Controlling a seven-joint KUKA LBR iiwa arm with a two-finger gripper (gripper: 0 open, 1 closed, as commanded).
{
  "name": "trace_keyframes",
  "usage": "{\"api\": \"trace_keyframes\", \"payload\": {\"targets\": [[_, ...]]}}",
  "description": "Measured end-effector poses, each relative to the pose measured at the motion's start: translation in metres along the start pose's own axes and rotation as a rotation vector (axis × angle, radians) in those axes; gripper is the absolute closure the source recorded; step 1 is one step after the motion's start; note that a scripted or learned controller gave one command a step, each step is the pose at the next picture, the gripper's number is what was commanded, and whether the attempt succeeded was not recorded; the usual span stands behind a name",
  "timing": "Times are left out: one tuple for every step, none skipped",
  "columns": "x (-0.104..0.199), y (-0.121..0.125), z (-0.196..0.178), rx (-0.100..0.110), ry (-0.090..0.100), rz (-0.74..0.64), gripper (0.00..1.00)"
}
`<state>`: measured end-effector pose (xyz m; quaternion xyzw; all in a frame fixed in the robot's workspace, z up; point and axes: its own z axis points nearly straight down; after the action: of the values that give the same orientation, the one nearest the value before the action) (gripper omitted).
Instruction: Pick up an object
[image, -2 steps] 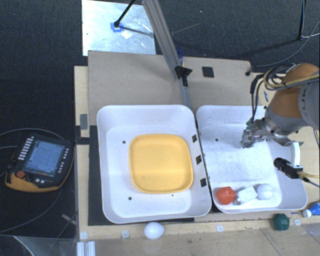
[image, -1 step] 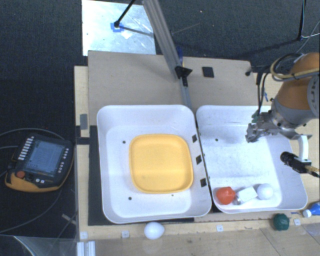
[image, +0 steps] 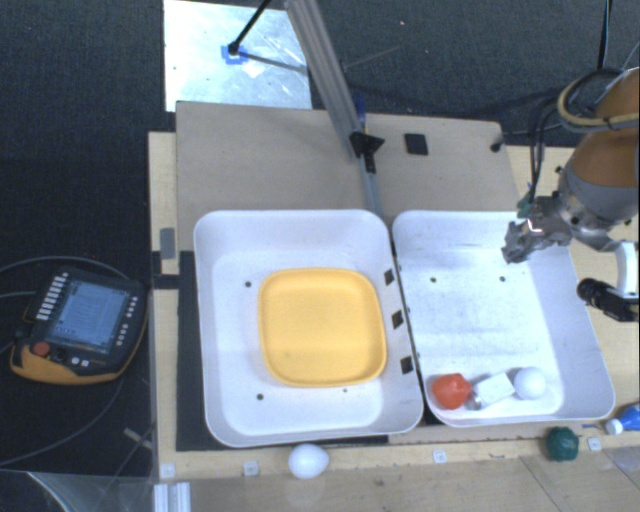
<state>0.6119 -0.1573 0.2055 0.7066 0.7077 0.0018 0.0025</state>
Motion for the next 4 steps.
{"api": "trace_keyframes", "payload": {"targets": [[0.000, 0.001, -0.047, 0.001, 0.000, 0.001, 1.00], [0.049, -0.014, -0.035, 0.006, 0.002, -0.002, 1.00], [0.097, -0.037, -0.044, 0.005, 0.002, -0.002, 1.00], [0.147, -0.061, -0.049, 0.005, 0.002, -0.003, 1.00]]}}
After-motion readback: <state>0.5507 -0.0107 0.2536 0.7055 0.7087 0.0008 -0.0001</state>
